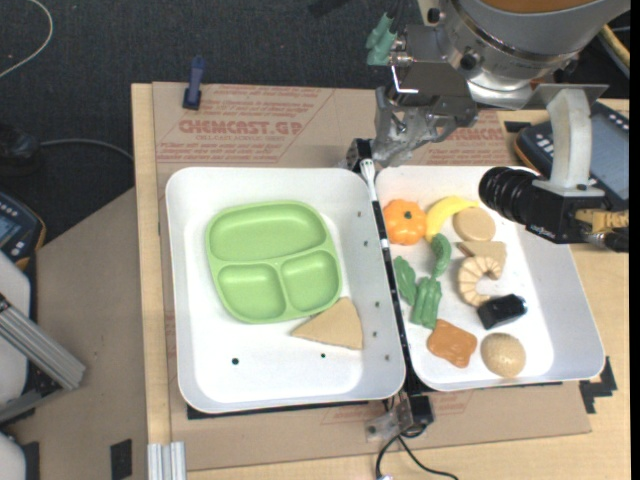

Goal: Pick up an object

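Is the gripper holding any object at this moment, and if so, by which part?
Nothing is held. The gripper is above the far edge of the bins, and the toy food, such as the orange, lies in the right bin.

Divided plate (270,260) in L bin (190,268), wedge (332,326) beside it, food pieces in R bin (570,308)

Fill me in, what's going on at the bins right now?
The gripper hangs above the far edge where the two bins meet, and nothing shows between its fingers. The left bin has a green divided plate and a tan wedge. The right bin has toy food, including an orange and a banana. No pick yet.
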